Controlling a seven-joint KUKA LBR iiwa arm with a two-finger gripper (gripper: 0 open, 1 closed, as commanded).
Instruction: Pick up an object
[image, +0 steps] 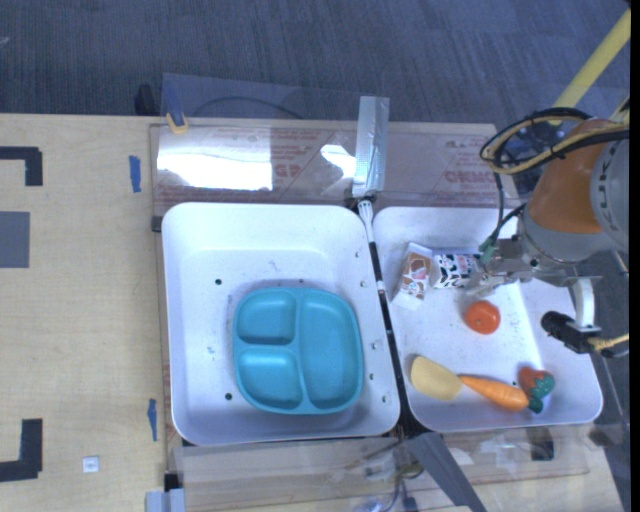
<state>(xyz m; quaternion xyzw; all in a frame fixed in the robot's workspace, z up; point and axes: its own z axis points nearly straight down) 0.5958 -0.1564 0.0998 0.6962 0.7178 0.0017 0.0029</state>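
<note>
In the right bin (570, 405) lie several toy foods. A small carton (432, 271) with a cow pattern rests near the bin's back left. An orange round fruit (483, 317) sits just in front of it. Along the front wall lie a yellow wedge (434, 379), a carrot (492, 391) and a small red and green piece (536, 385). My gripper (493, 265) hangs low over the bin at the carton's right end, just behind the orange fruit. Whether it touches the carton is hard to tell.
The left bin (190, 240) holds a blue divided plate (297, 347). A clear plastic sheet and a metal bar (371, 145) stand behind the bins. The arm's orange band (565, 195) and cables (520, 140) hang over the right bin's back right corner.
</note>
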